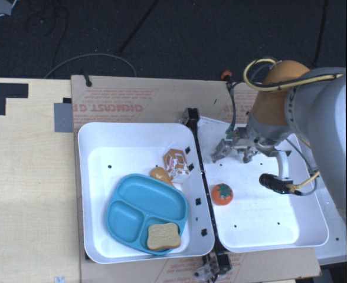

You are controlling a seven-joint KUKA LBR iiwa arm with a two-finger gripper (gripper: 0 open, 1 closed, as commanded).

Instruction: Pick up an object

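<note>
A small red-orange tomato (222,194) with a green top lies on the floor of the right bin (268,223), near its left wall. My gripper (233,155) hovers over the far left part of that bin, up and slightly right of the tomato and apart from it. Its fingers (219,153) are spread open and hold nothing. In the left bin (102,158) a blue divided plate (141,211) carries a slice of bread (163,236). A small brown-and-white patterned box (176,163) and an orange-yellow piece (160,174) lie just beyond the plate.
A black divider (202,181) runs between the two bins. My grey arm (315,122) covers the right bin's far right corner, with a black cable part (277,183) hanging over its floor. Cardboard (138,102) lies under the bins.
</note>
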